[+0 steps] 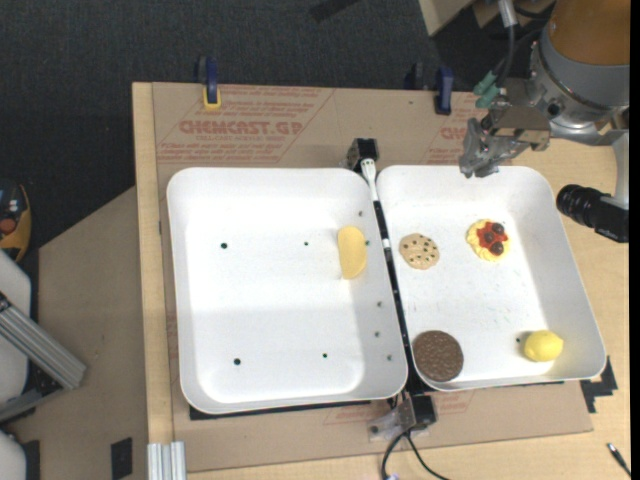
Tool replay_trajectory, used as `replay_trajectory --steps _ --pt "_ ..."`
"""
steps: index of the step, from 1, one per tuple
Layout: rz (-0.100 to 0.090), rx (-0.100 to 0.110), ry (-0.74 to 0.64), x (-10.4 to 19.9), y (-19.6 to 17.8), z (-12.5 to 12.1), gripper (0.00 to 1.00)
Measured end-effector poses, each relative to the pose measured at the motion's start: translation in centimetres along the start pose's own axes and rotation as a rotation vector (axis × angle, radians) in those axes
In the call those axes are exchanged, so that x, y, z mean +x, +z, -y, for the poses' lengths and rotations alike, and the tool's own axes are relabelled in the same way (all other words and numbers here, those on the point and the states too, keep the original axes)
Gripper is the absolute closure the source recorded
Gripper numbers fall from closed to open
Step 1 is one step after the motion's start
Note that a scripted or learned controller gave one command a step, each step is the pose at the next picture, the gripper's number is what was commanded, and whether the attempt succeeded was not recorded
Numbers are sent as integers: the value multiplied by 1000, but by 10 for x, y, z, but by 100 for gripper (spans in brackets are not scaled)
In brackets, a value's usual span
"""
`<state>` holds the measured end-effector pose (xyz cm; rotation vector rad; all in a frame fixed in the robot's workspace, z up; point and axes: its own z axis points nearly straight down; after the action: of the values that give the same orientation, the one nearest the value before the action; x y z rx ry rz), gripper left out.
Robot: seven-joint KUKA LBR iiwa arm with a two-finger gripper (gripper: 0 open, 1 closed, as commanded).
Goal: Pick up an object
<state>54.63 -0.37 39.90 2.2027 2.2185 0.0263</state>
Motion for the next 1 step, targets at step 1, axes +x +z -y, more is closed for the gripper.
replay_trajectory --steps 1 --pt "-1 29 1 55 51 33 100"
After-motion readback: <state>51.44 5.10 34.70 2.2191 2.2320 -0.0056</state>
